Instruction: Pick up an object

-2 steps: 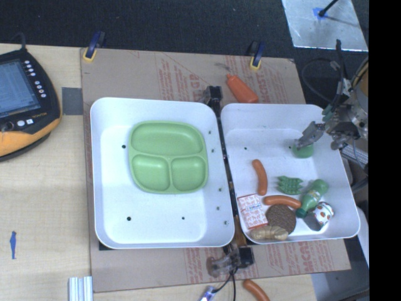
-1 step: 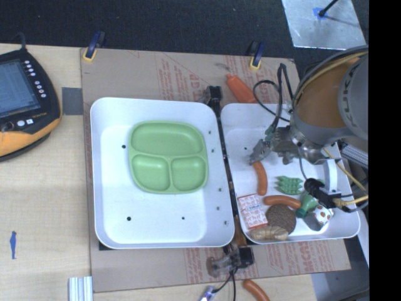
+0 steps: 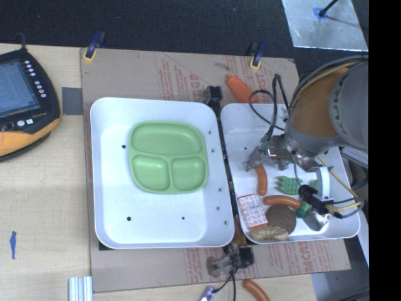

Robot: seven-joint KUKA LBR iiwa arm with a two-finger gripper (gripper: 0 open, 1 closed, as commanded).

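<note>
My gripper reaches into the right bin from the right, its metal tip low over the bin floor just above an upright orange sausage. A second sausage lies flat lower down, next to a green toy piece. A red-and-white packet, a brown round patty and a tan bread-like piece sit near the bin's front. I see nothing held at the tip.
The left bin holds a green three-part plate. An orange carrot toy lies behind the right bin and another orange piece in front of it. A teach pendant rests at the far left. Cables loop over the wrist.
</note>
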